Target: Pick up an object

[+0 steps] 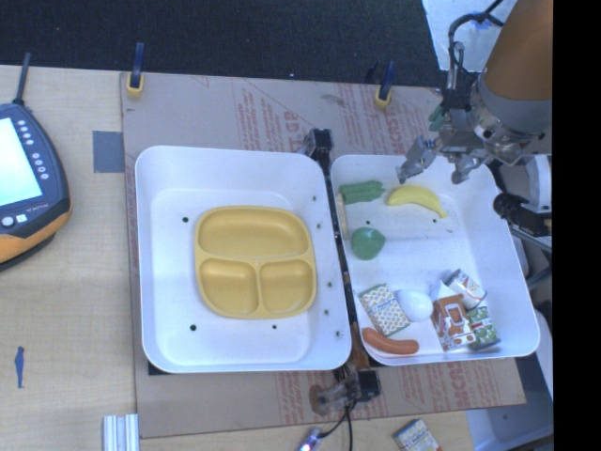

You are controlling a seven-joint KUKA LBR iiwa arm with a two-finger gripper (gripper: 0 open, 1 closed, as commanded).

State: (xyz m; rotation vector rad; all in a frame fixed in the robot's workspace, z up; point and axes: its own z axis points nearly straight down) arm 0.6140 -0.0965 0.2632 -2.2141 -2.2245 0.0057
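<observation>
The right bin (pixel 502 252) holds several toy foods. A yellow banana (pixel 418 198) lies at its back, with a dark green pickle (pixel 362 192) to its left and a round green piece (pixel 367 242) below that. Near the front lie a patterned packet (pixel 383 308), a white egg (pixel 413 303), a sausage (pixel 391 344) and small cartons (pixel 457 319). My gripper (pixel 438 167) hangs over the bin's back edge, just above and behind the banana. It is open, its fingers (pixel 411 169) spread with nothing between them.
The left bin (pixel 155 252) holds a yellow divided plate (pixel 255 259). A handheld pendant (pixel 23 181) lies at the bench's far left. Clamps (pixel 136 73) grip the board's back edge. A small box (pixel 413 433) lies in front of the bins.
</observation>
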